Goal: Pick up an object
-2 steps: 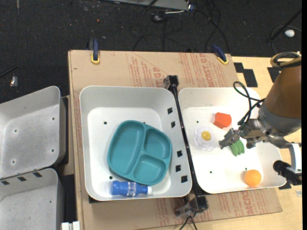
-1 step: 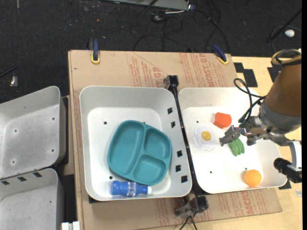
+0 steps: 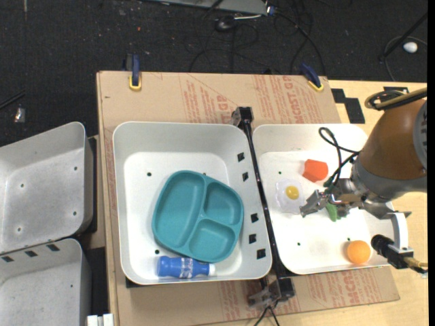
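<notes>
My gripper [image 3: 325,204] hangs low over the middle of the right bin [image 3: 299,145], on the grey arm with its orange band [image 3: 394,141] coming in from the right. A small green object [image 3: 332,212] lies right at the gripper's tip; whether it is gripped I cannot tell. A fried-egg toy [image 3: 289,194] lies just left of the gripper. An orange-red block [image 3: 315,170] sits behind it, toward the back of the bin. An orange ball [image 3: 358,251] rests near the bin's front right corner.
The left bin [image 3: 136,148] holds a teal divided plate [image 3: 197,216] and, along its front wall, a blue bottle [image 3: 182,268] on its side. A black divider [image 3: 255,182] runs between the bins. White lids [image 3: 41,182] lie off to the far left.
</notes>
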### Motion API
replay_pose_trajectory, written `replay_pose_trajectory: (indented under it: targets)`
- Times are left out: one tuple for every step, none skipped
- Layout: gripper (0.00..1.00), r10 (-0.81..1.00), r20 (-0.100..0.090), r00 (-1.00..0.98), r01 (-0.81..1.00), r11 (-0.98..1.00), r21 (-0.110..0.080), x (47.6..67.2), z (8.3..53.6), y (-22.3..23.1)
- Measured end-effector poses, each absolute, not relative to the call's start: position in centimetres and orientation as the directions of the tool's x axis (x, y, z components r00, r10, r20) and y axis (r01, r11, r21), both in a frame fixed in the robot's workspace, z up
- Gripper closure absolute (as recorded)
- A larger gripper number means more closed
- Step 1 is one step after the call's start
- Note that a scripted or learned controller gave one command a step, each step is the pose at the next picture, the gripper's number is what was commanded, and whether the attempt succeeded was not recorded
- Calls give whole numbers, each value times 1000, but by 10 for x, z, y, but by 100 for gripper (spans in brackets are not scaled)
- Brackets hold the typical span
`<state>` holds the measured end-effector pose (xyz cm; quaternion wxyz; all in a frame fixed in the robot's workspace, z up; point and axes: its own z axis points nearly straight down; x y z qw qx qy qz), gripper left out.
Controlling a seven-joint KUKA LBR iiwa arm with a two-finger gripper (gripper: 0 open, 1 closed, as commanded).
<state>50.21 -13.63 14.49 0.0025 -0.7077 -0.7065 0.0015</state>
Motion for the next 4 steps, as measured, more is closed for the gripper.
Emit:
replay_pose_trajectory:
  targets:
    - [0, 1000, 2, 2, 1000, -2, -6, 501, 91, -135]
    - [100, 1000, 0, 3, 1000, -3, 0, 502, 104, -136]
    - [100, 1000, -1, -3, 1000, 3, 5, 503, 157, -125]
    - [100, 1000, -2, -2, 1000, 2, 5, 500, 202, -131]
